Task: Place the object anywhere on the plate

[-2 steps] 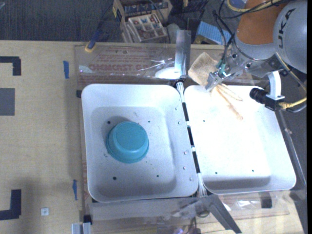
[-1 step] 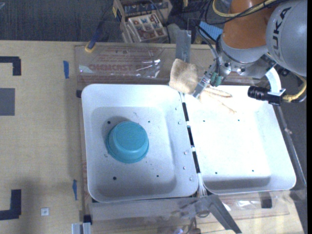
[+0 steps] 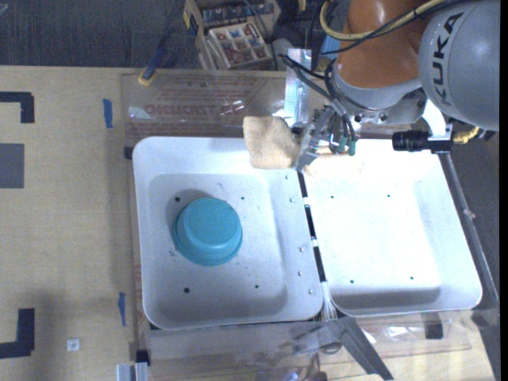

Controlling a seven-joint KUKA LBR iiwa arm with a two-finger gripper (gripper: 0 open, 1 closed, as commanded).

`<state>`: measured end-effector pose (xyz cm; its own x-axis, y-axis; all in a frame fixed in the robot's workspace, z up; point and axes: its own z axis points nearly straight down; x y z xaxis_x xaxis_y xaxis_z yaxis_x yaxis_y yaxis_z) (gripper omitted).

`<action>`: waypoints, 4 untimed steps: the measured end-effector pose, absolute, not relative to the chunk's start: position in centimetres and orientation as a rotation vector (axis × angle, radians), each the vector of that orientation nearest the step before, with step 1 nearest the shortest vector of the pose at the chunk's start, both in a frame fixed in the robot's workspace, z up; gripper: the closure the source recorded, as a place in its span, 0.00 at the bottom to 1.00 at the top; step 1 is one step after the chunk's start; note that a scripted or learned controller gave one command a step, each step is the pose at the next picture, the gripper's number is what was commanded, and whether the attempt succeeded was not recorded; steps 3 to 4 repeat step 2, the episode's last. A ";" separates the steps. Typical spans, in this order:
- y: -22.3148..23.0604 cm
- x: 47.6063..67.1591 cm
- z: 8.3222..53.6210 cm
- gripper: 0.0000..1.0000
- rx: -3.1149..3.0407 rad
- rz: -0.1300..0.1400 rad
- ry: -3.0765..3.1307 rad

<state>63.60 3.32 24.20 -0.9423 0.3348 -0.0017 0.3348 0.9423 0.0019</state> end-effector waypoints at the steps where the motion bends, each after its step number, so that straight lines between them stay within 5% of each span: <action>1: 8.1 62.3 23.3 1.00 0.005 0.003 3.139; 2: 8.0 62.3 23.3 0.00 0.005 0.003 3.139; 4: 8.0 62.3 23.3 0.00 0.005 0.003 3.139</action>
